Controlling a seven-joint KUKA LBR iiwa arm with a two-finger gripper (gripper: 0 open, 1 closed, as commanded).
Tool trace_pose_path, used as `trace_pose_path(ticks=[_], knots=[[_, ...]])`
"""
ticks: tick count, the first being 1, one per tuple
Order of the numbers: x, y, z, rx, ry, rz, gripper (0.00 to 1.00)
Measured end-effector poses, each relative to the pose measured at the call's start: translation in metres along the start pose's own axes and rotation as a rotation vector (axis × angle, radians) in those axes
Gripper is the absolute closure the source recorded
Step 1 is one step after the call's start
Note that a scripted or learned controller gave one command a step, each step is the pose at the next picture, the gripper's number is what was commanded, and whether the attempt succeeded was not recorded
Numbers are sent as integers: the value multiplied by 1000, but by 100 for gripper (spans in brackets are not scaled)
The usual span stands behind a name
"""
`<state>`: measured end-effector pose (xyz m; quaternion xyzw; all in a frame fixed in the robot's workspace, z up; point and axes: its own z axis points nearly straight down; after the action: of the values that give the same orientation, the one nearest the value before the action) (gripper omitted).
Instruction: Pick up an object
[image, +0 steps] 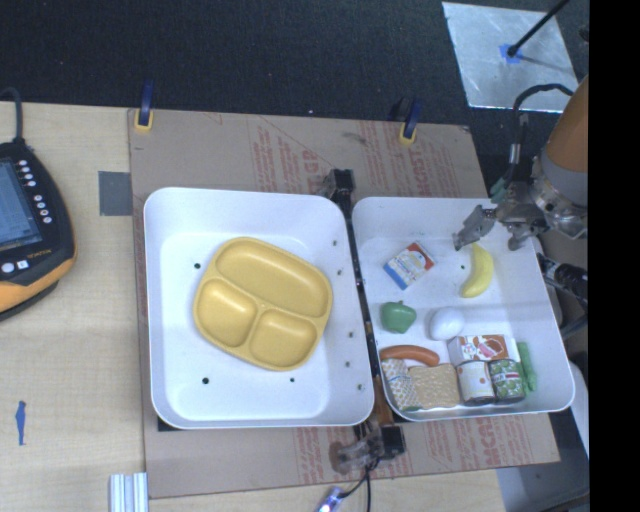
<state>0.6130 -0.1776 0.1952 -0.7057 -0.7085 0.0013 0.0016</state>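
White bins: two, side by side; the left bin (170, 300) carries one yellow divided tray (262, 301), the right bin (540, 300) carries all the small goods.
Gripper: mine (497, 226) hangs over the far right corner of the right bin, fingers spread apart, nothing between them.
Nearest target: one banana (479, 271), lying just beside and below my fingertips, close to the bin's right wall.
Risk, wall: I judge the banana sits so near the wall that one finger could land on the rim and stop the descent.
Risk, slip: its curved, smooth skin could squirt sideways if I close off-centre.
Risk, crowding: the front row is packed tight, so a try there could snag two things or wedge a finger.
Count, packets: one small red-and-blue carton (408, 264).
Count, produce: one green pepper (398, 317), one banana.
Count, others: one white egg-like lump (446, 323), one sausage (409, 354), one cracker-like slab (432, 385).
Count, cans and boxes: two small cans (489, 382) and one red-printed box (483, 349), touching each other; a green piece beside them is too small to name.
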Motion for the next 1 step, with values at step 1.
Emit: trace_pose_path(ticks=[1], knots=[[-23, 8, 54, 2, -1, -1, 0]])
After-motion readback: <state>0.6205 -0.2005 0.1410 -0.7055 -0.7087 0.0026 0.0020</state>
